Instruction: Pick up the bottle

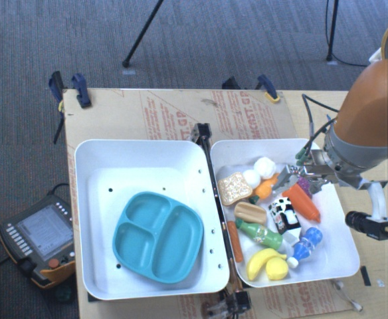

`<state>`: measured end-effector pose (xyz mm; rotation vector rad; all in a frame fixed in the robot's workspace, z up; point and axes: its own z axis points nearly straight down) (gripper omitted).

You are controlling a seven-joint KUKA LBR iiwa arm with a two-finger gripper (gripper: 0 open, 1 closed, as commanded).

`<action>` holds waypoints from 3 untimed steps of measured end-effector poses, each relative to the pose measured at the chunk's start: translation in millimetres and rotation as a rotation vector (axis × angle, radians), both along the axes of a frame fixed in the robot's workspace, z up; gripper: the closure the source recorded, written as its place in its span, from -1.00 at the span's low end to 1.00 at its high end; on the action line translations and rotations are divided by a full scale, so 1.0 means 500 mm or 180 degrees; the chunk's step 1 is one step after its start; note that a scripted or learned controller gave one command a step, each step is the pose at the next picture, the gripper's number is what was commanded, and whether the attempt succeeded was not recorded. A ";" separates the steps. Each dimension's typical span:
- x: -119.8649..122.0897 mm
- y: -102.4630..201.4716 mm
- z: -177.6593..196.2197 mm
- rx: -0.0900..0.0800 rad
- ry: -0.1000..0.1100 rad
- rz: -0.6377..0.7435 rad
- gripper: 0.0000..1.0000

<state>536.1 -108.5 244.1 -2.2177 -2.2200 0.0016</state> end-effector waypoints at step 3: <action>-0.120 -0.193 0.170 -0.0006 -0.0015 0.0945 1.00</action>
